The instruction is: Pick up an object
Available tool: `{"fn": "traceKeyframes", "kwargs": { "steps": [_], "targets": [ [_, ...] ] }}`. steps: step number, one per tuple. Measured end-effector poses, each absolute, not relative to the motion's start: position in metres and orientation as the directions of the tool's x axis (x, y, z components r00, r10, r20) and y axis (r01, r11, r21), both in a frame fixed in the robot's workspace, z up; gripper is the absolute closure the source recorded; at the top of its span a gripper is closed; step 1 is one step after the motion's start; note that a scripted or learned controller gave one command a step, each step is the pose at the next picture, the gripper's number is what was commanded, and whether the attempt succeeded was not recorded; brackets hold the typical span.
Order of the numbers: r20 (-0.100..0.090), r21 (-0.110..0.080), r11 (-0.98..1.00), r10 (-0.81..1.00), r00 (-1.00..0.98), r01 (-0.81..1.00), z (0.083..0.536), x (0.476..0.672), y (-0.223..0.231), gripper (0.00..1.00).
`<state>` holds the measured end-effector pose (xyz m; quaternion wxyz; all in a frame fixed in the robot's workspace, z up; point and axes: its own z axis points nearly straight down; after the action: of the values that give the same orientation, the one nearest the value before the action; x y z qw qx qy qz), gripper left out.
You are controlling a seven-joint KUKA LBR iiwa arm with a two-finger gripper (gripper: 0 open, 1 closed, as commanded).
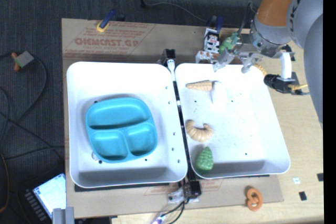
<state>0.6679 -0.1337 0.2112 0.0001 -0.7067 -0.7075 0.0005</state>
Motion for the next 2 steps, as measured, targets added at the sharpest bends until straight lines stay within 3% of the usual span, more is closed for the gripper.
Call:
{"fn": "traceKeyframes", "kwargs": {
  "steps": [1,2],
  "targets": [
    [-0.009,0.023,0.002,1.0,-0.002,1.0,0.111,0.656,-0.102,0.0],
    [-0.011,0.025,0.002,1.0,-0.002,1.0,0.124,0.657,-0.104,1.0]
  ]
}}
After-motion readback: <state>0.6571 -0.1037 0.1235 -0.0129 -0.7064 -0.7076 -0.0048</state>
